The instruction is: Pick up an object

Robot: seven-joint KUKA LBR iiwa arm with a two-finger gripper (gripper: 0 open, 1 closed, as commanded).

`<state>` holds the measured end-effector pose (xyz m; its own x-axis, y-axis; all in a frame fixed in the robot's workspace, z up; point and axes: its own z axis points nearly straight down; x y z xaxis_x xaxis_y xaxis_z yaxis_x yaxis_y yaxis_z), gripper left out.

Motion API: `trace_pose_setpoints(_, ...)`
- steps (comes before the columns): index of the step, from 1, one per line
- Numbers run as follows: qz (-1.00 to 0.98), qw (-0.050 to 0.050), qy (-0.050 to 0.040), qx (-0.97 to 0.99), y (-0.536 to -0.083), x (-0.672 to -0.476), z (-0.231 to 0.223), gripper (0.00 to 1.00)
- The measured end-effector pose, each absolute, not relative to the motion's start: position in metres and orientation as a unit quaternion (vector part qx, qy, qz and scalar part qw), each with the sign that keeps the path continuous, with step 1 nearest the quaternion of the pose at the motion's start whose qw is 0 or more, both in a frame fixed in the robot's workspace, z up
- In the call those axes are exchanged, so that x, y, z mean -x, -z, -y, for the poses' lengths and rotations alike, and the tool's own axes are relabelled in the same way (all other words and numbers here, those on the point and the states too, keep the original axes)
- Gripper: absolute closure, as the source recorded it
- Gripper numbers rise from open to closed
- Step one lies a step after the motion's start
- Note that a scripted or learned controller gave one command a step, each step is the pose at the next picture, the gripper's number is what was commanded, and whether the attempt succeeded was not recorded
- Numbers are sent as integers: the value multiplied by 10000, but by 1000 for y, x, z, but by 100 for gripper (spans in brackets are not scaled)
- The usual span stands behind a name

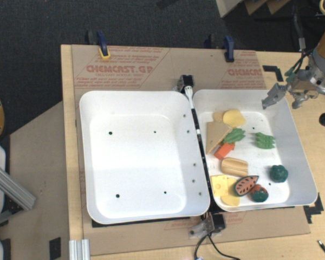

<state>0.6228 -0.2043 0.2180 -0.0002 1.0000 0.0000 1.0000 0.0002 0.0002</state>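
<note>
Over the right bin's [292, 124] far corner my claw [286, 95] is hovering open, gripping nothing; I'm eyeing the bread roll [234, 167] (probably light, stiff), pinching across its short side.

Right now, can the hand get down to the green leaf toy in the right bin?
Probably yes. The hand hangs over the right bin's far corner, and the green leaf toy lies apart from the other toys, uncovered.

I see a pale wooden bench [314, 145] topped by a brown cardboard sheet printed with red lettering [124, 66], held at its far edge by two blue clamps [103, 45]. On the sheet sit two shallow white plastic bins, left [92, 145] and right [292, 140], touching side by side.
</note>
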Motion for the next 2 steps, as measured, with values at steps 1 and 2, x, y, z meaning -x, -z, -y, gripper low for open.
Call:
trace_pose_setpoints(1, -7116, -36, -13, -7026, -183, -650, 75, 0)
trace_pose_setpoints(2, -7079, 7, -7, -7063, -196, -650, 85, 100)
